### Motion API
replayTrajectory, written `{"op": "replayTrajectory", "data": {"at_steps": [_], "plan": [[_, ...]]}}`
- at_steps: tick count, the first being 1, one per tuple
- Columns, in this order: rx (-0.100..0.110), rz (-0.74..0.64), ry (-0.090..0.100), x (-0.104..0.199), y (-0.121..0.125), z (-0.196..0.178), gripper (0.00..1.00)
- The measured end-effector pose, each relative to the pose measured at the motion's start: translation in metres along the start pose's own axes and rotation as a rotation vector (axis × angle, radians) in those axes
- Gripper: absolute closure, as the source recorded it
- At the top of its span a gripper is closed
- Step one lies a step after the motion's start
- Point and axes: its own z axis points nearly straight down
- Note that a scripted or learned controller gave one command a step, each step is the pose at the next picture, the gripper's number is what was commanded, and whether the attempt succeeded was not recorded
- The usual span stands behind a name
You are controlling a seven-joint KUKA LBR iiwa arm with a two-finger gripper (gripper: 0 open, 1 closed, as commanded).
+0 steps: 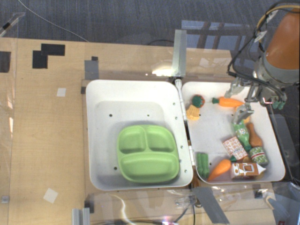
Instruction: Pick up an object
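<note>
Two white bins sit side by side on the counter (47, 139), and we read this as the approach step of a pick. The left bin (101, 97) carries a green divided plate (148, 153); the right bin (211, 125) carries the small toy foods. From the right, the grey arm with its orange band (283, 46) reaches over the far right part of that bin.

Its hand (247, 108) hangs low above the clutter, metal tips just beside the upper carrot (229, 102). Whether those tips are spread or closed we cannot tell from this slant, and nothing is seen lodged between them.

We would judge the carrot the likeliest target. It lies on its side near the bin's far wall, orange body with a green stub at its left end, pointing left to right. To do this step well, we would come down across the carrot's narrow width, centred along its length, and keep clear of the bin's far wall.

Trouble lies toward the near side: a green bottle (242, 134) and a brown drumstick (254, 135) lie just beside the hand, and a drifting descent could nudge them instead.

Smaller pieces lie apart: a yellow corn piece (192, 112) and a dark round berry (198, 101) to the left, a patterned box (234, 146), a second carrot (219, 169) and a small carton (247, 170) at the near edge.
</note>
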Motion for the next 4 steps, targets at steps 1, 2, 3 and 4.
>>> {"op": "replayTrajectory", "data": {"at_steps": [1, 2, 3, 4], "plan": [[0.001, -0.355, -0.005, -0.008, -0.028, 0.162, 0.0], [0.003, -0.226, -0.009, 0.053, -0.039, 0.171, 0.0], [-0.002, 0.077, -0.008, -0.007, 0.014, 0.172, 0.0], [0.001, -0.065, -0.01, 0.035, -0.002, 0.171, 0.0]]}}
